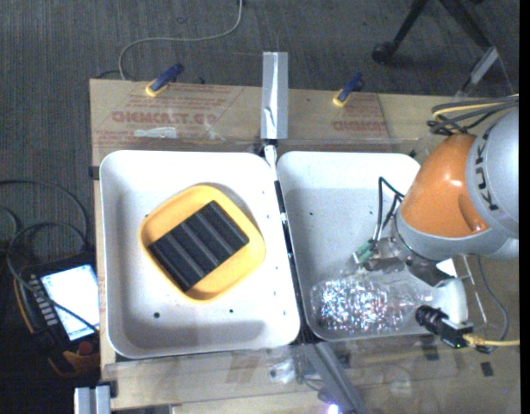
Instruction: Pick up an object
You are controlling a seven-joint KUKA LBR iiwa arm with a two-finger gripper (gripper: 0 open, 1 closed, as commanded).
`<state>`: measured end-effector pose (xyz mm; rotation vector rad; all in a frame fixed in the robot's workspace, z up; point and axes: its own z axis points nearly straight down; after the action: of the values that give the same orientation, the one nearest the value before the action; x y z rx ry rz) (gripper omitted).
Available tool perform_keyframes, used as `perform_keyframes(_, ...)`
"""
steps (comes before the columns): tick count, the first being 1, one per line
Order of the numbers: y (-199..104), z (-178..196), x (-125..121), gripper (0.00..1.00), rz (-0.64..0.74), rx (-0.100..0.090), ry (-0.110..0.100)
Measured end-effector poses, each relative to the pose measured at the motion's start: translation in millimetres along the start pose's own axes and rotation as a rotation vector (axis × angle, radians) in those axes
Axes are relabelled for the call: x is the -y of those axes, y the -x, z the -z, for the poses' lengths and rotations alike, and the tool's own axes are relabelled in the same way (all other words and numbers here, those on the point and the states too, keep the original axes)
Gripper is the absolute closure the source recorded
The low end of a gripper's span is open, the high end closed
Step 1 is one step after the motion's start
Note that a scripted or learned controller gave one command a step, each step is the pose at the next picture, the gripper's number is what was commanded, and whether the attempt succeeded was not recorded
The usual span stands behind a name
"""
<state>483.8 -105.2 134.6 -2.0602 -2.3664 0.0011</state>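
Two white bins sit side by side on the bench [118,128], their inner rims touching along the middle. We record a left bin [127,179] and a right bin [333,175].

Left bin: one yellow block [247,257] with a black ribbed panel [200,241] set in its top. It lies flat, turned at a slant, about the centre of the bin and apart from all four walls.

Right bin: one glittery bag [359,304], crumpled, against the near wall, running from the middle of that wall toward the near right corner. Part of it near that corner is clear rather than glittered.

The arm [506,171] comes in over the right edge of the right bin, and its orange band [441,197] hangs above that bin's right half. The gripper [381,261] is low, just above the far edge of the bag. We cannot tell whether it touches the bag, and the wrist hides it too much for us to tell whether it is released or clenched. We see nothing grasped in it.

Far edge of the bench: two clamps [164,78] with blue handles and a metal bar [274,93] standing between them, in line with the seam of the bins.
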Motion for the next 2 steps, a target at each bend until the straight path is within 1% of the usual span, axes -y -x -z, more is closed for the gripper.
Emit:
perform_keyframes(1, 0, 0, 0, 0.0, 0.0, 0.0, 0.0)
perform_keyframes(2, 76, 10, -17, 0.0, -0.057, 0.005, 0.002)
